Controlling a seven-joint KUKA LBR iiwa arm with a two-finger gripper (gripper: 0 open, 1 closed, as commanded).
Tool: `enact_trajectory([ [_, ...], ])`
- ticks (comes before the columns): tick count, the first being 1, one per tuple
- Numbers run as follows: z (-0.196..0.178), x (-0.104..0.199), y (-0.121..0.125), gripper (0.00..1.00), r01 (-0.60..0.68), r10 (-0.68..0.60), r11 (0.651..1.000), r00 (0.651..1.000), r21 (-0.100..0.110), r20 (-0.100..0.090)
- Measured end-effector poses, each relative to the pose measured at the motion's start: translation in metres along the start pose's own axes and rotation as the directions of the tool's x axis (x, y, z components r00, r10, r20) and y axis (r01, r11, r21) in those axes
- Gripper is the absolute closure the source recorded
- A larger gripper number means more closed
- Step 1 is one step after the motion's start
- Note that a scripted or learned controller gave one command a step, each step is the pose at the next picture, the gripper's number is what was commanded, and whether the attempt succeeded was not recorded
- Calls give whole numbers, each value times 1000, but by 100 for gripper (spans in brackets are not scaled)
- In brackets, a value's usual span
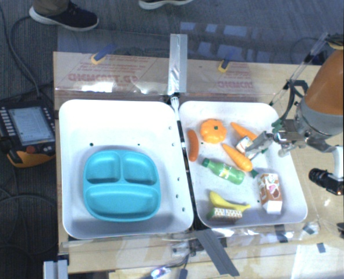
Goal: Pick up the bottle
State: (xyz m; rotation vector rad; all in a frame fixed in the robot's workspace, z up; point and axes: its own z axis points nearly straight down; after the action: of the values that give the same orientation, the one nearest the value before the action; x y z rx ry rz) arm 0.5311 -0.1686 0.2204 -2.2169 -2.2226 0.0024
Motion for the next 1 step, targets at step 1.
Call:
enact_trajectory([
  [1,98,67,-39,0,70,-70,998,998,2,-1],
])
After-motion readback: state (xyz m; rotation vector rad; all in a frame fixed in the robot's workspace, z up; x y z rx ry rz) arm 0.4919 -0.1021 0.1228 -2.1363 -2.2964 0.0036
